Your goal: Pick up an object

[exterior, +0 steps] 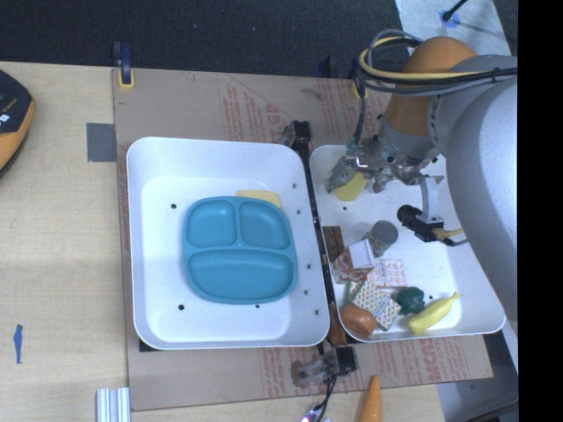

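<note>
The right bin (475, 310) holds several small objects. A yellow piece (350, 187) lies in its far left corner. My gripper (358, 179) is low over that corner, open, with its fingers (338, 179) standing to either side of the yellow piece. Closer to the front lie a grey round object (383, 233), a white block (361, 253), a brown bar (332, 240), a checkered packet (374, 304), a green object (409, 300), a yellow banana-shaped toy (431, 313) and an orange-brown object (355, 321). A black part (419, 221) hangs below the wrist.
A blue divided plate (239, 249) rests in the left bin (149, 236), a pale yellow item (258, 198) peeking out behind it. The grey arm (479, 148) covers the right bin's far right side. Black clips (300, 134) sit between the bins.
</note>
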`<state>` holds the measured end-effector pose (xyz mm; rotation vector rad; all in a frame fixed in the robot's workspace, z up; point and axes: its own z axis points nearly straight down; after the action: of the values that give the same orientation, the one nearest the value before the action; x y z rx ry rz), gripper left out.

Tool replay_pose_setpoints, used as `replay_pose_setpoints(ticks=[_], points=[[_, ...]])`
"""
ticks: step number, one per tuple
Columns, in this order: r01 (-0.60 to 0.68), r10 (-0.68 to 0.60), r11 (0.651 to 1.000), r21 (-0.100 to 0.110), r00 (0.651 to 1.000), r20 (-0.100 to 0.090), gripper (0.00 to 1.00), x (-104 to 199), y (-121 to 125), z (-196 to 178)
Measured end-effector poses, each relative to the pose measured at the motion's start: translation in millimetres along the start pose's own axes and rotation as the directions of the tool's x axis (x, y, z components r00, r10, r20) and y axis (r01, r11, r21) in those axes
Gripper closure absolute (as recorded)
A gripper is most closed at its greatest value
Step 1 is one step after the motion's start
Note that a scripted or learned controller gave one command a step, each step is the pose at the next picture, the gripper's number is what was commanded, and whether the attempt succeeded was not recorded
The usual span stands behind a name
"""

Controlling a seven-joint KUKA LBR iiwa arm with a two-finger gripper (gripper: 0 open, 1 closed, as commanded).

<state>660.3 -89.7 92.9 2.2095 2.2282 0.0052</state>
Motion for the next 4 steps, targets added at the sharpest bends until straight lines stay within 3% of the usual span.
replay_pose_setpoints(ticks=[1,3,4], points=[[-0.009,0.009,1.000,0.005,1.000,0.003,0.00,-56.3,-4.6,0.1],[-0.006,0.006,1.000,0.007,1.000,0.001,0.00,-52.7,-4.3,0.4],[-0.005,0.005,1.000,0.015,1.000,-0.001,0.00,-44.8,-70.0,1.3]])
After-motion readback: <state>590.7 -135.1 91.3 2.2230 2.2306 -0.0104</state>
